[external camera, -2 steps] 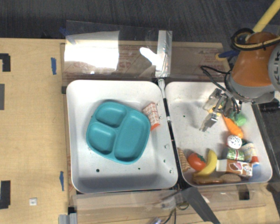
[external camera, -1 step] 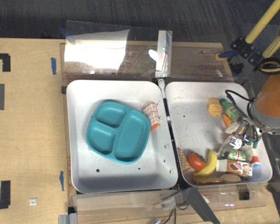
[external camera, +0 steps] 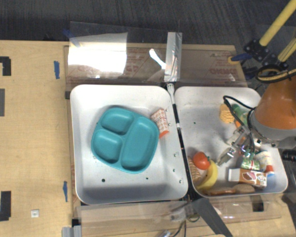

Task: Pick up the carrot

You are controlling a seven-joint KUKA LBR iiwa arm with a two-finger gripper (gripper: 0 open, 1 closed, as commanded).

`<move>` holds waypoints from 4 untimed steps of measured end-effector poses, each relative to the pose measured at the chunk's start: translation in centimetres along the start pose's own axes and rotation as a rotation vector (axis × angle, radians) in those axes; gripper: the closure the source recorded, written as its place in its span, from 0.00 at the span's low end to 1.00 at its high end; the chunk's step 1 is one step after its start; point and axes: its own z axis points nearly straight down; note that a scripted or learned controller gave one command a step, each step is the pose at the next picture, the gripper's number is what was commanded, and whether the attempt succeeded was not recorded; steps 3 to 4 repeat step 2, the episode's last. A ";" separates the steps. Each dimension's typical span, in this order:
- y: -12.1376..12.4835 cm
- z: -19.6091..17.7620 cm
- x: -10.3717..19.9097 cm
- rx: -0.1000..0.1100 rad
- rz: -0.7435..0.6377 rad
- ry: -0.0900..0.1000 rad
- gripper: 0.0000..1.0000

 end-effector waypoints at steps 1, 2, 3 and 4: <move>3.9 0.1 -1.5 0.001 0.558 0.001 0.00; 5.4 0.4 -10.4 0.005 0.532 0.004 0.00; 5.4 0.4 -10.4 0.005 0.532 0.004 0.00; 5.4 0.4 -10.4 0.005 0.532 0.004 0.00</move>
